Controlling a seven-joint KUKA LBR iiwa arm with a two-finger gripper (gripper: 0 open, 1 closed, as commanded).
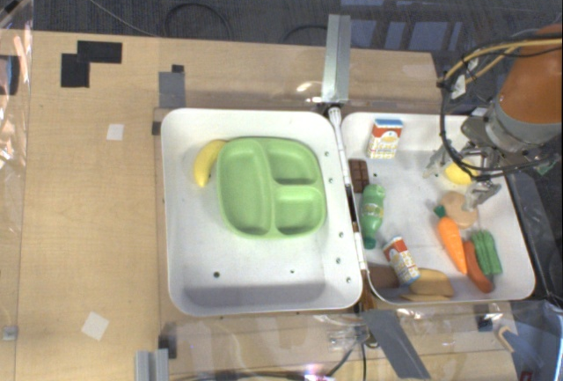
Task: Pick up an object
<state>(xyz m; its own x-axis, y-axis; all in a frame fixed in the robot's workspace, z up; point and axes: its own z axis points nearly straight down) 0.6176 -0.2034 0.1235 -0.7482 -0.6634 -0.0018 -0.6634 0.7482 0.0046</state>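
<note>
- The gripper (472, 183) is positioned in the right bin (413, 172) over a yellow lemon-like piece (457, 173); the jaw state cannot be told.
- Risk is judged: the rounded, smooth-looking piece may slip aside, or the adjacent tan piece (456, 204) and tapered orange carrot (451, 244) may be nudged.
- The left bin (189, 221) holds a glossy green divided tray (268, 186) and a banana (206, 162).

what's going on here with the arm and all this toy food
A robot arm reaches in from the right over the right bin, its gripper low near a yellow lemon. A carrot, green bottle, carton and can lie around it. The left bin has a green tray and banana. Nothing looks lifted yet.
</note>
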